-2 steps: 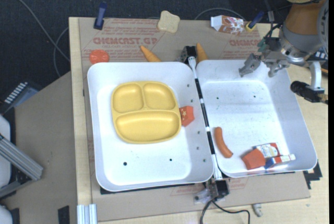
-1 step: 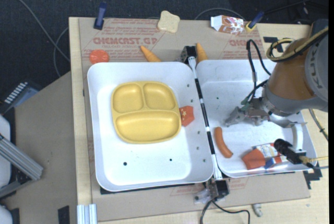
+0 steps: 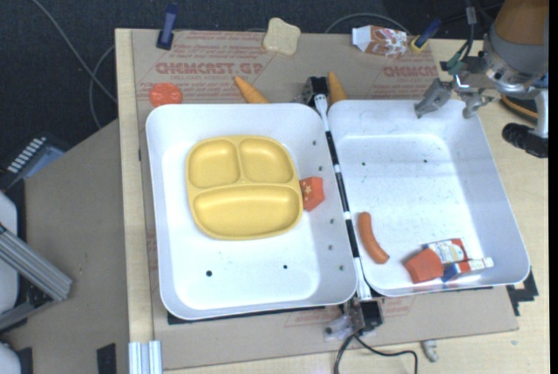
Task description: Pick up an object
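In the right bin point(image 3: 488, 180), nearest, lie a small red-and-white carton point(image 3: 440, 261) and an orange sausage point(image 3: 372, 238); the yellow divided plate point(image 3: 242, 187) fills the left bin point(image 3: 174, 268). Farther back, the hand point(image 3: 453, 98) hovers open and empty over the right bin's far edge

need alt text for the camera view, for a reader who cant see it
A grey robot arm's gripper hovers over the far right corner of the right white bin, which holds an orange sausage and a small red and white carton. The left white bin holds a yellow divided plate and a small red block.
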`<state>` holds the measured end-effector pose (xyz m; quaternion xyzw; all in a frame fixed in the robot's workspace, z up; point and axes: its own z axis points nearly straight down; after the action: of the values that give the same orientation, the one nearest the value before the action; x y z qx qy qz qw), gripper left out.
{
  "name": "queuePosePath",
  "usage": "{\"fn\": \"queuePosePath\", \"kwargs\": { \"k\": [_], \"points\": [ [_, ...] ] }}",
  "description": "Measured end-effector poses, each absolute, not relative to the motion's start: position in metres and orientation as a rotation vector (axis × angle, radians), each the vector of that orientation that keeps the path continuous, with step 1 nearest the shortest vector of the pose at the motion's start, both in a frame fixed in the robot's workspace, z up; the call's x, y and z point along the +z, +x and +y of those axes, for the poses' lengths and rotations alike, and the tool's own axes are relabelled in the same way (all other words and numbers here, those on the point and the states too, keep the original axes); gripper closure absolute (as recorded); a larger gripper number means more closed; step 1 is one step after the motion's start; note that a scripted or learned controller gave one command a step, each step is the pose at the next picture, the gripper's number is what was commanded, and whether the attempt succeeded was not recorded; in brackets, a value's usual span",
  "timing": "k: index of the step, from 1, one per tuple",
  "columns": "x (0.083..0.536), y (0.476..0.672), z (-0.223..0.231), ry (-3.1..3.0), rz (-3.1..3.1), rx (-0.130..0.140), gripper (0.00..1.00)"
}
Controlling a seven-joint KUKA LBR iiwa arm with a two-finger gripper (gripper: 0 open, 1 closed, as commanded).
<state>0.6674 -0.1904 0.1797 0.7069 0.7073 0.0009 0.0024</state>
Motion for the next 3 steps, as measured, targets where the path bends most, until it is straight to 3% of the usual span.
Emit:
{"fn": "queuePosePath", "kwargs": {
  "k": [1, 2, 3],
  "points": [
    [0.092, 0.594, -0.218, 2.221, 2.226, 0.005, 0.00],
    [0.084, 0.483, -0.213, 2.224, 2.221, -0.001, 0.00],
    [0.094, 0.484, -0.213, 2.223, 2.217, 0.001, 1.00]
  ]
}}
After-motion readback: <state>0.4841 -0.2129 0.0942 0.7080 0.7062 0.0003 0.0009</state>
